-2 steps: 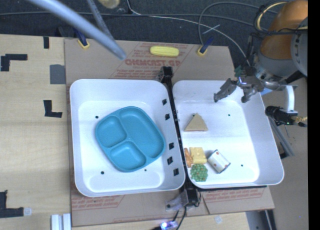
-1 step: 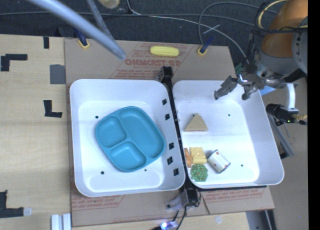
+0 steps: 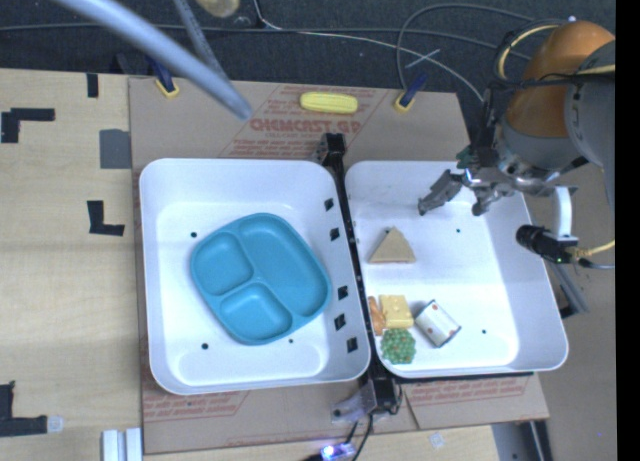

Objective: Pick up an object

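I have the gripper spread open and holding nothing above the right bin, since nothing is picked yet. The wedge lies nearest, so I judge it the likeliest target.

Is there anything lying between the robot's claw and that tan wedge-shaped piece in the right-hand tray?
No. In the camera view, bare white bin floor separates the open gripper from the tan wedge.
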`<state>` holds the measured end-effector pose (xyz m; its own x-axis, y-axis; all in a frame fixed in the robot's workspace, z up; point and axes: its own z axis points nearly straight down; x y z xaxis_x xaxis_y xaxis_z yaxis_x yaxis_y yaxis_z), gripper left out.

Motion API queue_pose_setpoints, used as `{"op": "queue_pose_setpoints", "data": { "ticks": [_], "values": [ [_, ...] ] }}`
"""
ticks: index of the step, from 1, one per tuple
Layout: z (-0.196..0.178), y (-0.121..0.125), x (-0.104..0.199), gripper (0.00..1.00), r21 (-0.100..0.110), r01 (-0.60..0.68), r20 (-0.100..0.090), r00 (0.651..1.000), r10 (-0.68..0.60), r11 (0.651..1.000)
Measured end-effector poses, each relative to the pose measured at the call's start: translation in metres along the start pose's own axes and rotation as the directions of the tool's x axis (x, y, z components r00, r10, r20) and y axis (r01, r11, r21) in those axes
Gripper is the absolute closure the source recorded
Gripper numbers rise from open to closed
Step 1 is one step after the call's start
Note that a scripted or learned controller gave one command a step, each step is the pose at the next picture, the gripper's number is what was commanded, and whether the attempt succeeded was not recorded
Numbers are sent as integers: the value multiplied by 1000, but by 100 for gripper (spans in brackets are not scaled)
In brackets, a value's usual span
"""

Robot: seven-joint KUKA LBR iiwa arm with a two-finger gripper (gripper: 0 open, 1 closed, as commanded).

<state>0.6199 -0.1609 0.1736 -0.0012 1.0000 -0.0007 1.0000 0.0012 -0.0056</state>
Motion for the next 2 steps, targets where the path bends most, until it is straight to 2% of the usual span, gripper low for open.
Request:
{"op": "queue_pose_setpoints", "data": {
  "ticks": [1,2],
  "values": [
    [58,9,1,0,0,1,0,1000,-1,1000],
    [87,11,0,0,-10,0,2,1000,0,1000]
  ]
}}
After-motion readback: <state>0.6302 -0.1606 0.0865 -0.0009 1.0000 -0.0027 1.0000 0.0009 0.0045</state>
